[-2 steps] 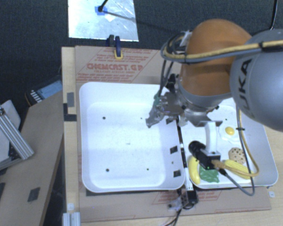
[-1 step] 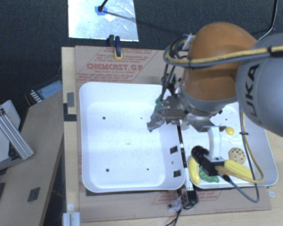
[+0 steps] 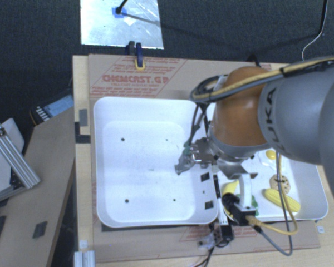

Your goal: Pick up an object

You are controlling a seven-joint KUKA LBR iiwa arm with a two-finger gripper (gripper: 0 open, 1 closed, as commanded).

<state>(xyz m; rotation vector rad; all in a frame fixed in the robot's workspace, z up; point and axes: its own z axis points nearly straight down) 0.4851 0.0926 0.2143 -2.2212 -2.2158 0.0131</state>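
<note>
Two bins (image 3: 108, 216) sat side by side; the gripper (image 3: 185, 163) hung over their shared wall, its state impossible to tell, reaching from the right bin where the banana (image 3: 282, 199) lay.

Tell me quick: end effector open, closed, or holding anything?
End effector: cannot be told; it sits low over the right edge of the left bin, nothing visibly held.

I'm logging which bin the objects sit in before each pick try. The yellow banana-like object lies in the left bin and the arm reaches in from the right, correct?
Not quite. The camera view shows the yellow banana-like object lying in the right bin, not the left one. The arm does reach in from the right.
</note>
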